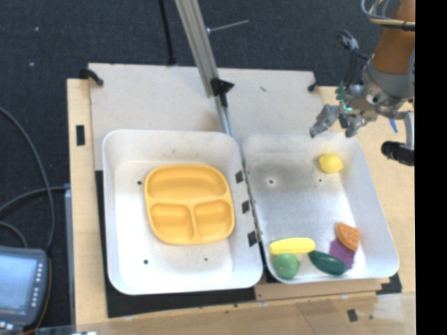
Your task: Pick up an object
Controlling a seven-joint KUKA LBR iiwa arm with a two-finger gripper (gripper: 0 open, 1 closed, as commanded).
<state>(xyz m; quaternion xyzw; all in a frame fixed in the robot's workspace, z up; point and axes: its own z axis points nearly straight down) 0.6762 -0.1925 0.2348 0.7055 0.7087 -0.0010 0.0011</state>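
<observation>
My gripper point(336, 126) hangs over the far rim of the right bin point(307, 194), its two fingers spread open with nothing between them. A small yellow round fruit point(330, 162) lies in that bin just in front of the gripper. Along the bin's near edge lie a yellow banana-like piece point(292, 246), a green round fruit point(285, 264), a dark green piece point(327, 262), a purple piece point(341, 250) and an orange piece point(348, 235). The left bin point(126, 187) holds a yellow divided plate point(188, 203).
A slanted aluminium post point(202, 54) rises from the back of the bench between the two bins. A black bracket point(398, 151) sticks out at the right beside the right bin. A screen point(21, 278) sits at the lower left off the bench.
</observation>
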